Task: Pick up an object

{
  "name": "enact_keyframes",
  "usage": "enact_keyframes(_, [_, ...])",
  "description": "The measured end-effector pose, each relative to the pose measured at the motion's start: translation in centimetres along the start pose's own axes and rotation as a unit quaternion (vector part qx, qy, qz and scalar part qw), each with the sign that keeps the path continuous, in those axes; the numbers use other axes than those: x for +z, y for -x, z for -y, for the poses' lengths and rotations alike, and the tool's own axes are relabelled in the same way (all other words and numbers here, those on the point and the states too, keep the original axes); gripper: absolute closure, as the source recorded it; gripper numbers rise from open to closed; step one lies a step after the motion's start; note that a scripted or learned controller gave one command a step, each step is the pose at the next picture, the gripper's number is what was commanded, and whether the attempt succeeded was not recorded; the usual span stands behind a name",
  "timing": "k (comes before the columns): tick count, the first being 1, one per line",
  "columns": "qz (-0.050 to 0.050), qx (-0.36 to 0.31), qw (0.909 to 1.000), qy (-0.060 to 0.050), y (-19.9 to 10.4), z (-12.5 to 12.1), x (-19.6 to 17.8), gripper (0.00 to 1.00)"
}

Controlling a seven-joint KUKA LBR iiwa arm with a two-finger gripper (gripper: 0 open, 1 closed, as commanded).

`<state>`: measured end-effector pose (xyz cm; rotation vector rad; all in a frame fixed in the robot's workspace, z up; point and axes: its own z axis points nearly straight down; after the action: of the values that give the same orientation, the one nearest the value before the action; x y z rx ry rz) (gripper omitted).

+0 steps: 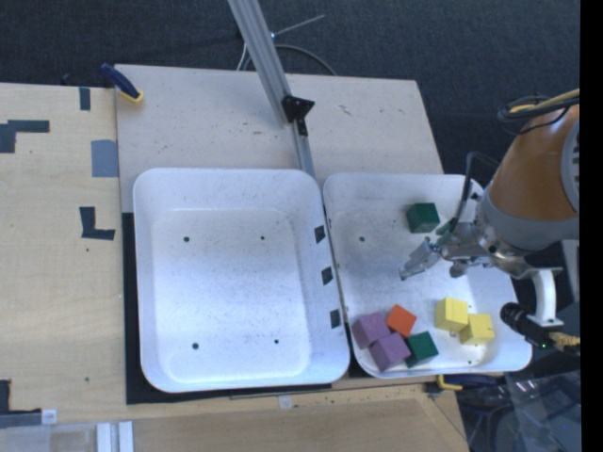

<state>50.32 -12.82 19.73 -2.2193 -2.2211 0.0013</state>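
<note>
The right bin (377, 205) holds several small blocks. A dark green block (423, 217) lies alone near its far side. Along the near edge sit an orange block (401, 319), two purple blocks (370, 329) (389, 350), a second green block (421, 347) and two yellow blocks (452, 314) (478, 329). My gripper (431, 270) hangs over the middle of the right bin, between the far green block and the near cluster. It is open, with nothing between its fingers and bare bin floor below it.
The left bin (226, 271) lies beside the right one with a shared rim between them. A slanted metal pole (268, 55) crosses the bench behind the bins. A blue and yellow tool (122, 83) lies at the bench's far left.
</note>
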Motion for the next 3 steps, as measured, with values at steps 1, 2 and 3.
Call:
enact_keyframes(1, [0.002,0.001,1.0000,0.001,6.4,-4.9,2.6,0.00])
enact_keyframes(2, [0.002,-0.002,1.0000,0.003,8.1,-12.9,4.3,0.00])
enact_keyframes(3, [0.000,0.000,1.0000,-0.009,6.8,-17.3,10.6,0.00])
